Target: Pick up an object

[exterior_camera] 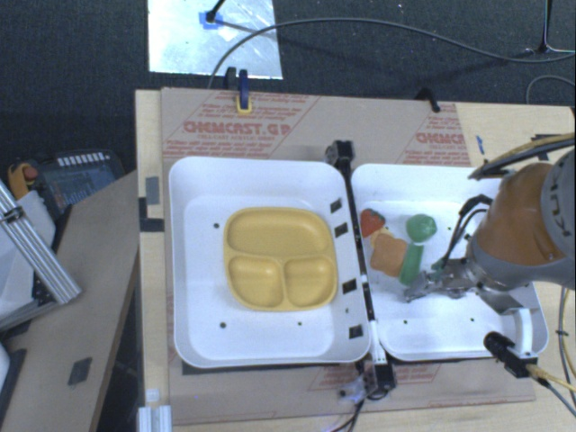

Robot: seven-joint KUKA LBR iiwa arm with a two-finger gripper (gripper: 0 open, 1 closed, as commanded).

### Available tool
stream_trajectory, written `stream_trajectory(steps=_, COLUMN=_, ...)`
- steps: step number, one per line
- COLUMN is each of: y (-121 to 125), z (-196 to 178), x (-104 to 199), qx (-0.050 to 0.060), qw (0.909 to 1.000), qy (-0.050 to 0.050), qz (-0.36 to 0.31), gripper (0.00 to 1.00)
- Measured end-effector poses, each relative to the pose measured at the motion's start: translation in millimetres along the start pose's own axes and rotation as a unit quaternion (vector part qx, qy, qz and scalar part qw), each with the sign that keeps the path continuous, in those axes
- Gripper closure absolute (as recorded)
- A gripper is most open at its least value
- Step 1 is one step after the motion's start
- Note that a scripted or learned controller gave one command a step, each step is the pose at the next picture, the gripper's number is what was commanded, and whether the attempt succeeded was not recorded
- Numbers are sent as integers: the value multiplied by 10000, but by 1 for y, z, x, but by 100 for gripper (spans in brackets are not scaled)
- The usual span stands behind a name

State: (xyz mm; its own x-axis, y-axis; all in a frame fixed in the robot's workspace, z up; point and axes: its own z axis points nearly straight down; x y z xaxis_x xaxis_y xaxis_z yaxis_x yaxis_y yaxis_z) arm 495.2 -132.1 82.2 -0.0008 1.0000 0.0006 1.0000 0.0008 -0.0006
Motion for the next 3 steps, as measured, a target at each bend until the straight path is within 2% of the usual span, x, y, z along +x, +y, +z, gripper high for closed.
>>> stream_trajectory(steps=1, y=1, z=-13, x=0, qx=-20, qw=10000, qy=-5, qz=-2, gripper=100)
stream_trajectory(steps=2, y=5, z=-57, x=-4, qx=-27, qw=10000, qy=-11, qz=-12, gripper=100)
stream_trajectory(steps=3, y=10, z=-118, x=-11, qx=-46, qw=10000, qy=-17, qz=-16, gripper=100)
